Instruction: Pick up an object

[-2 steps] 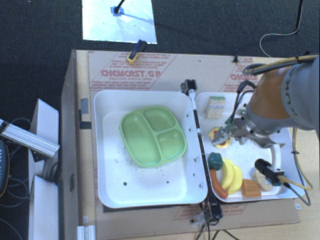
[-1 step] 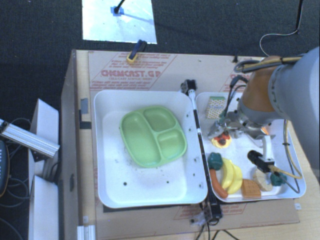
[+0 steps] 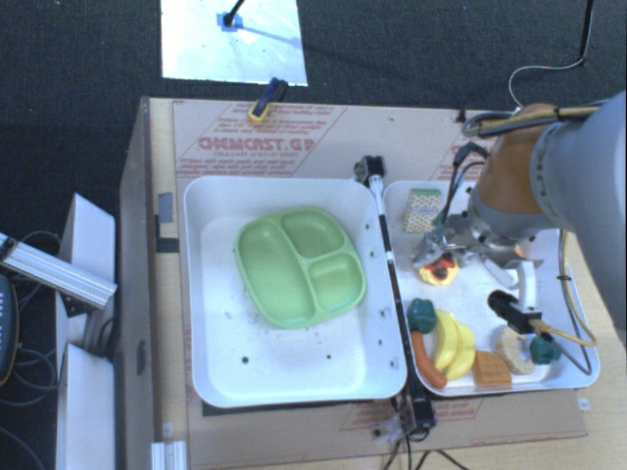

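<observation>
Yellow-and-red toy is lying directly under the gripper, grip state indiscernible; two white bins, one green tray.

Even, fairly bright overhead light washes the white bins pale with soft, faint shadows, glare bleaches the shiny sheet beyond the bins, and the whole picture is slightly soft and grainy.

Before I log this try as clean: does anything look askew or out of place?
The green divided plate lies rotated, at an angle to the left bin's walls. The toys, among them the banana and carrot, crowd the right bin's near end. Nothing looks spilled or damaged.
</observation>
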Motion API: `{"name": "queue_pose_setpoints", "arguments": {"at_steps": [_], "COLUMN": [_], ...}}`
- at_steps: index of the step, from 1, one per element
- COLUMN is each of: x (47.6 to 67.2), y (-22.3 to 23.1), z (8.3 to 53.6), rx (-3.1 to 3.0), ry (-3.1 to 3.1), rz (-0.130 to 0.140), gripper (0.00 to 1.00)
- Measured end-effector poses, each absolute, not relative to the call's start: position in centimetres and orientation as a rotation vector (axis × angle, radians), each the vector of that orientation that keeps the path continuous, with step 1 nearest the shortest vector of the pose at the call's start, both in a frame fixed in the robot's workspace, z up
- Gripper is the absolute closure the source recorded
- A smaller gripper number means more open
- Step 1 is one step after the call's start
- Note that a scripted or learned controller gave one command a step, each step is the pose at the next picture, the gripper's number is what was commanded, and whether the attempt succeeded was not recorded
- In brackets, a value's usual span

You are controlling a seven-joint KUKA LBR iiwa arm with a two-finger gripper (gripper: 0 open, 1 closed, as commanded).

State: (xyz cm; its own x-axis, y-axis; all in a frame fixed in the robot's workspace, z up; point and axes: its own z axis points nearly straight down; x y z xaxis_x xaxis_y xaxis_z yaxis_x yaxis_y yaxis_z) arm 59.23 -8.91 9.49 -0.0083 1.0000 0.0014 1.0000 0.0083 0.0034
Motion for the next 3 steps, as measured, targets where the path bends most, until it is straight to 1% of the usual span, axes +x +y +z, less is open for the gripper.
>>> {"name": "queue_pose_setpoints", "arguments": {"at_steps": [1, 2, 3], "x": [58.7, 57.6, 49.7], "y": [-2.2, -8.8, -10.9], "z": [28.6, 23.9, 26.1], "rx": [2.213, 2.219, 2.218], "ry": [2.224, 2.222, 2.221], "rz": [0.006, -0.001, 0.001], "gripper": [1.00, 1.00, 1.00]}}
